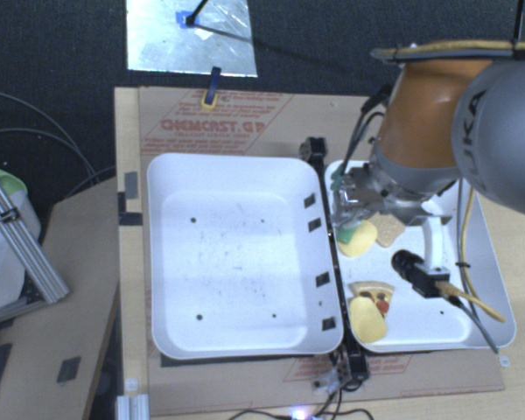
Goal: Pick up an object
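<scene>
White shallow plastic left bin (236, 261), dark-speckled; white shallow plastic right bin (424, 320); pale yellow round lump (357, 240); tan wedge (378, 294), red-dotted; brown cardboard sheet (214, 122), red lettering.

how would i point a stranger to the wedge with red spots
Start at the right-hand white bin. Look to its near left corner. The wedge is tan with red spots, touching a plain yellow lump just below it in the view.

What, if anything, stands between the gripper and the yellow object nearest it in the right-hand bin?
Nothing visible does. The gripper hangs close to the yellow object by the right-hand bin's left wall; a tan piece lies beside it, not between them.
</scene>
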